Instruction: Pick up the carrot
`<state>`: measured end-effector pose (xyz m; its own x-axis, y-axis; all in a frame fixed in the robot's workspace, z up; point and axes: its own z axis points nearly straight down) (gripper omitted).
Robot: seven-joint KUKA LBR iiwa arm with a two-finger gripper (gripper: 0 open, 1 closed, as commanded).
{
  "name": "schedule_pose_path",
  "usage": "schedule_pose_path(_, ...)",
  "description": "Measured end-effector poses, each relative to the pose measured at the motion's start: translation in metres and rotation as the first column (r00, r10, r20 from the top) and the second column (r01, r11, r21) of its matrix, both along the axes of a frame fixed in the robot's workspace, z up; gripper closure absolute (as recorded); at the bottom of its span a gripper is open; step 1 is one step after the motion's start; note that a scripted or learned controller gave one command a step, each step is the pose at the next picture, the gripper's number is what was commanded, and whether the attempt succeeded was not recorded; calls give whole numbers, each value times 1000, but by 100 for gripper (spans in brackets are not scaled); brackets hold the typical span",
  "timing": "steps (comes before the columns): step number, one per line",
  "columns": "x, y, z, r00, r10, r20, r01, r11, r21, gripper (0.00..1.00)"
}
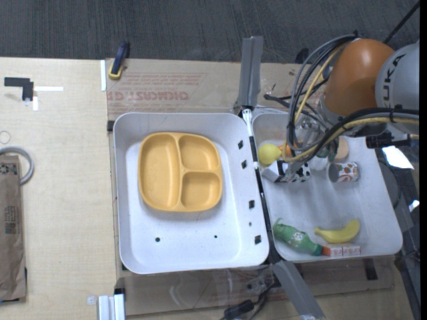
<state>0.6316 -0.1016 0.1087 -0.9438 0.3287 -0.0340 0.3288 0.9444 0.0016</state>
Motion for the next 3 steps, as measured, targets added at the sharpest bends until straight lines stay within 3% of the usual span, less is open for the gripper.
schedule_pose_path(1, -11, -87, 88, 998, 50, -28, -49, 999, 7, 0)
schedule_pose_path(2, 20, -54, 27, 951, 308, -27, -307, 952, 8, 0)
schedule_pose_path(3, 26, -41, 51, 836, 549, -27, -549, 836, 6, 0)
